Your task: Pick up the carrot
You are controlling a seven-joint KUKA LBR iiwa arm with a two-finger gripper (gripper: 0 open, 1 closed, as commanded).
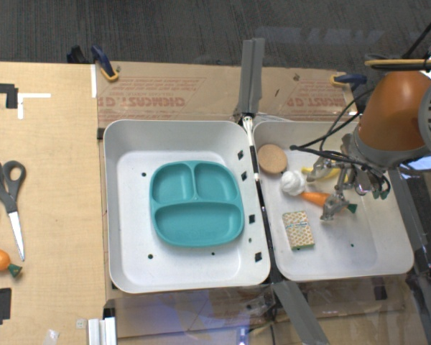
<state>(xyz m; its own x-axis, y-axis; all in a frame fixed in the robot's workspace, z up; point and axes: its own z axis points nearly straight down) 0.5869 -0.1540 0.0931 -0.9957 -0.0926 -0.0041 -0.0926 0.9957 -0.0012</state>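
carrot (315, 198) lies in right bin (388, 261), beside white item (293, 182) | pincer (337, 205) low over carrot's right end, finger state cannot be told | teal plate (197, 203) in left bin (122, 214) | scissors (7, 192) on tabletop (50, 149)

A teal divided plate (197, 203) is seen lying in the left white bin (118, 214). In the right white bin (388, 250), a round tan disc (272, 158) is found near the divider, with a white bulb-shaped item (293, 182) just below it and a small patterned block (298, 229) lower down. On the wooden bench (50, 192), well apart from the bins, a pair of grey-handled scissors (7, 200) is laid.
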